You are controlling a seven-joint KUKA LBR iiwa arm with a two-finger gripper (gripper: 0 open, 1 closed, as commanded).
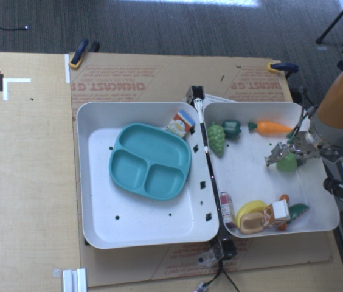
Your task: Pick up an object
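Note:
My gripper (280, 157) reaches in from the right and is low over the right bin (253, 181), near its right wall. A round green fruit (289, 164) lies right at the gripper's tip, partly covered by it. I cannot tell whether the fruit is gripped or just lying under the tip. An orange carrot (273, 127) lies just behind the gripper, by the far wall. A bunch of green grapes (216, 138) and a dark green vegetable (231, 127) sit at the bin's far left.
A yellow toy (250, 210), a tan piece (252, 224), a small red-and-white box (280, 211) and a green item (298, 209) crowd the right bin's near edge. A pink bar (225, 202) lies by the divider. The left bin (98, 212) holds a teal divided plate (150, 162) and a small packet (180, 125).

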